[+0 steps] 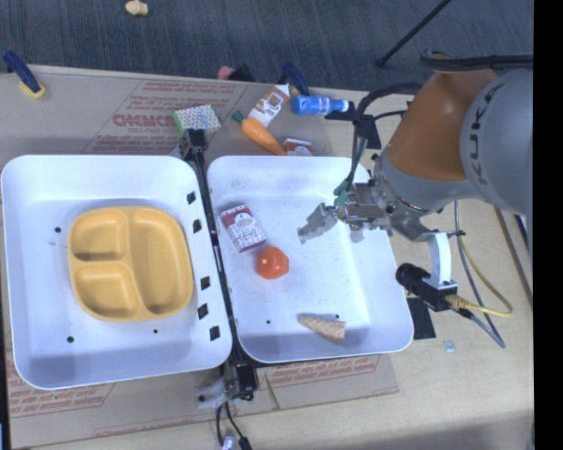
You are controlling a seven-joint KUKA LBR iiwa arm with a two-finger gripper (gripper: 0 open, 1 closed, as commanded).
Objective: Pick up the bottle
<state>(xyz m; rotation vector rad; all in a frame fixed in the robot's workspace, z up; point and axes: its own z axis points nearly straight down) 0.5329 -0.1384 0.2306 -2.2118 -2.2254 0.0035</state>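
Gripper over the right bin; bottle lies outside both bins on the cardboard behind.

Gripper [321, 221] hangs above the right bin [385, 331], toward its right side, fingers slanting left; jaws look slightly parted with nothing between them, though the metal blurs against the white floor, so that is a judgement. The bottle [270, 104], white with an orange label, lies on its side on the cardboard [94, 111] just beyond the bin's far rim, beside a carrot-like orange piece [261, 136] and a blue capped item [317, 106]. It is well apart from the gripper, so the reach probably has to clear the rim. In the right bin: small red packet [243, 228], red-orange block [273, 263], cone-shaped piece [322, 325]. The left bin [23, 345] holds a yellow divided tray [131, 261]. The arm's bulk hides the right bin's far right corner; the bottle's label is unreadable.
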